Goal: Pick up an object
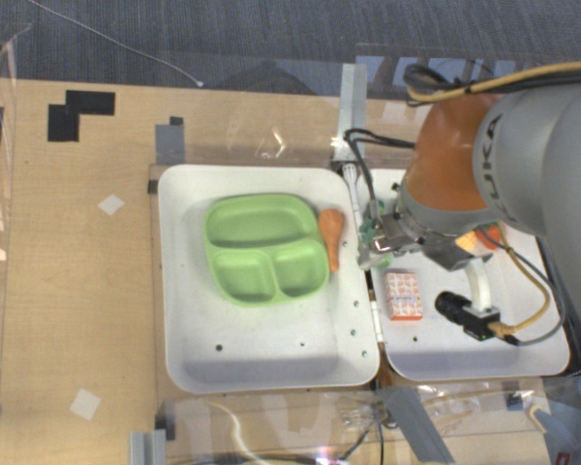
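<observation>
While the arm (484, 153) is hung over the right bin (537, 352), no grasp is shown.
The claw's state cannot be told; a small red-patterned packet (403, 295) is laid flat in that bin.

The green tray (266, 247) looks like smooth, a bit shiny plastic. Both white bins (261, 352) look like smooth matt plastic. The counter (68, 289) looks like pale wood. The arm (533, 158) has smooth grey and shiny orange shells.

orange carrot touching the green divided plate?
Touching. Camera view shows the orange carrot lying against the green divided plate's right rim, no gap.
</observation>
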You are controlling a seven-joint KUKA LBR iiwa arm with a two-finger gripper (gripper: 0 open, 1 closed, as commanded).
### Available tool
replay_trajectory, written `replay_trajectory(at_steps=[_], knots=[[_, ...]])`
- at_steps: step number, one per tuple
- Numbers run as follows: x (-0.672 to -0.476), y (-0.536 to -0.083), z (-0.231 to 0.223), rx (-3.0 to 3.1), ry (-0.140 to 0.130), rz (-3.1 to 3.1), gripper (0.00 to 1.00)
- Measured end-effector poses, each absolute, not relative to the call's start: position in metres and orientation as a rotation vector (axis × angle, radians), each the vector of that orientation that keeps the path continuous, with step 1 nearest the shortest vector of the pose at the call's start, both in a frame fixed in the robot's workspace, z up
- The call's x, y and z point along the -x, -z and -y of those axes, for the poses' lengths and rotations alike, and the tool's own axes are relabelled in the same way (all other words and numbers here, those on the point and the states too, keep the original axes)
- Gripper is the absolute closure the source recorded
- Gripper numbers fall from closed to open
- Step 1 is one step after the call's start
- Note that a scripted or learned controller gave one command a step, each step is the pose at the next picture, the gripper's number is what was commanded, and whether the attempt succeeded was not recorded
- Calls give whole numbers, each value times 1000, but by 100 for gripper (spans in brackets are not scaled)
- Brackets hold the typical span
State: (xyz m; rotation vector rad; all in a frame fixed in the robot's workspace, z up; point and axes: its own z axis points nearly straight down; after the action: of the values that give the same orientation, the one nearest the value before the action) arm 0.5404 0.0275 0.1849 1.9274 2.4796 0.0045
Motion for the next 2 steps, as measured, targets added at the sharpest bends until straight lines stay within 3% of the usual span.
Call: replay_trajectory(at_steps=[1, 2], knots=[[-498, -214, -88, -2336, -5, -2101, 100], [-487, -210, -142, -2550, -1, -1837, 100]])
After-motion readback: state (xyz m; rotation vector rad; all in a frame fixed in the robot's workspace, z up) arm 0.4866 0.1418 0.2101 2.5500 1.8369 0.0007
